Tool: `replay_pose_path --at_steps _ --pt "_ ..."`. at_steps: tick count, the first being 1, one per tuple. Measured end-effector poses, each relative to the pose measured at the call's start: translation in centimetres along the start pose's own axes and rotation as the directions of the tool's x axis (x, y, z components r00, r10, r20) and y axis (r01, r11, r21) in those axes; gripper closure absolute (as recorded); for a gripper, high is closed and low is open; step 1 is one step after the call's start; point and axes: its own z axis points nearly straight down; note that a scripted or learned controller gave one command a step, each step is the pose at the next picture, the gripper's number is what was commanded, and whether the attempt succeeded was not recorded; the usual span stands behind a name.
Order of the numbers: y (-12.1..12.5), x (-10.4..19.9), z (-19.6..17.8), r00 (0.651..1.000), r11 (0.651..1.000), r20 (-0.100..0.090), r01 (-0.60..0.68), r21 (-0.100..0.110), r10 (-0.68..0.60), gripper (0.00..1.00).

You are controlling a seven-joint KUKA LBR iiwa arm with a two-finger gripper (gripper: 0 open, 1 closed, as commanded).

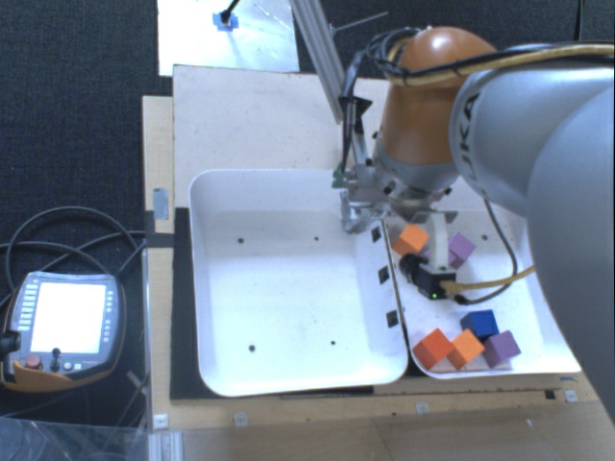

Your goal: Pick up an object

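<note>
gripper [415, 241]: over right bin [538, 353], near divider, fingers pinching orange cube [412, 239]
other blocks: purple cube [461, 249] just beside; orange/blue/purple cluster [468, 341] at bin front
left bin [288, 286]: white, few dark specks
pendant [62, 329]: left of bench

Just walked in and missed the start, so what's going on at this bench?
A grey KUKA arm reaches in from the right, over the right-hand bin, which holds small blocks. Its gripper hangs low above the bin's upper part, near an orange block and a purple block. Whether it holds anything is unclear. More blocks, orange, blue and purple, cluster at that bin's near edge. The left bin sits alongside.
</note>
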Motion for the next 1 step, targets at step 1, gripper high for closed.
replay_pose_path --at_steps 1 --pt "0.00 -0.32 0.01 1.000 1.000 0.003 -0.005 0.001 0.005 0.00"
